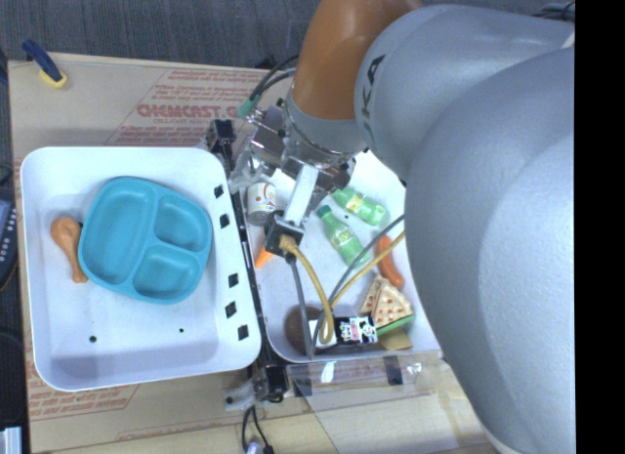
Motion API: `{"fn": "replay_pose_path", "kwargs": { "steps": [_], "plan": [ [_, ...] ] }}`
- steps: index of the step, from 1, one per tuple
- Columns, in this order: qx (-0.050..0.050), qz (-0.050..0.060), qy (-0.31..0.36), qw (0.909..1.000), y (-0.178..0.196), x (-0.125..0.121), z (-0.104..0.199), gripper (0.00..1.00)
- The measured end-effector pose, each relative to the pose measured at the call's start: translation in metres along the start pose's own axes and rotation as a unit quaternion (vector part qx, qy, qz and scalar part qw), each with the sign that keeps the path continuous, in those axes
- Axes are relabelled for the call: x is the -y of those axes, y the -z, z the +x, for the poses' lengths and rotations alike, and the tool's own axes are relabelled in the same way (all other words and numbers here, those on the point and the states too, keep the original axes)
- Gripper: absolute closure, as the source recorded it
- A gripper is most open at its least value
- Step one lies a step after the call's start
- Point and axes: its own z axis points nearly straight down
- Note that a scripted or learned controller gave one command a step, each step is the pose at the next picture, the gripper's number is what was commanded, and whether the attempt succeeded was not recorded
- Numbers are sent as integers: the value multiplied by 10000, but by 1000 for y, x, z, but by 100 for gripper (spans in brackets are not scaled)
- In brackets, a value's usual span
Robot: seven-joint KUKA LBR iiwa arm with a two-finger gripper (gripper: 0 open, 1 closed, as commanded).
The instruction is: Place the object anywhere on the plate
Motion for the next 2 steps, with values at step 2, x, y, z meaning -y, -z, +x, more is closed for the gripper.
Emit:
{"fn": "replay_pose_path", "kwargs": {
  "steps": [2],
  "plan": [
    [0, 0, 0, 10000, 0, 0, 0, 0]
  ]
}}
